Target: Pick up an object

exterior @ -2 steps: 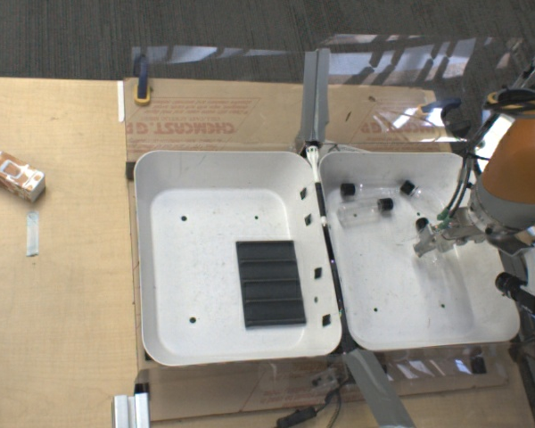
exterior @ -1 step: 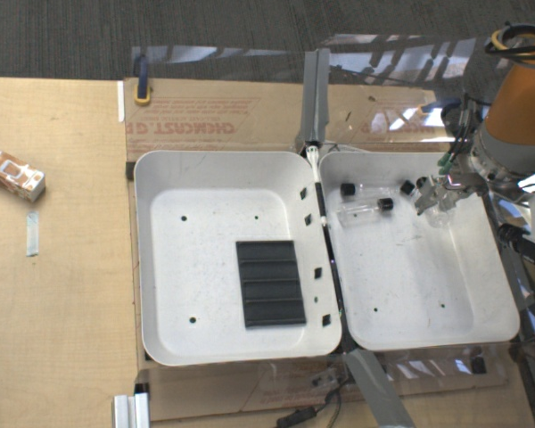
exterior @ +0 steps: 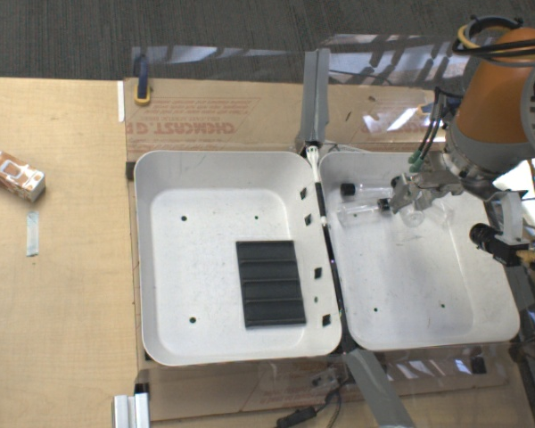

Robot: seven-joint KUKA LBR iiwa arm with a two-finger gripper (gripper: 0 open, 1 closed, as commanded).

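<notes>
A black ribbed rectangular pad (exterior: 270, 283) lies flat in the left bin (exterior: 160, 239), right of its middle. In the right bin (exterior: 428, 328), near the far left corner, lies a clear tube with a black cap (exterior: 355, 189), and a second clear piece (exterior: 364, 210) lies just in front of it. My gripper (exterior: 408, 198) hangs low over the far part of the right bin, just right of those clear pieces, under the orange wrist band (exterior: 495, 96). A clear, glinting shape shows beneath the gripper; I cannot tell whether it is held.
On the wooden bench to the left lie a small orange-and-white carton (exterior: 16, 176) and a thin pale strip (exterior: 32, 234). A grey divider post (exterior: 316, 96) rises behind the seam between the bins. A clamp (exterior: 142, 87) sits on the cardboard backing.
</notes>
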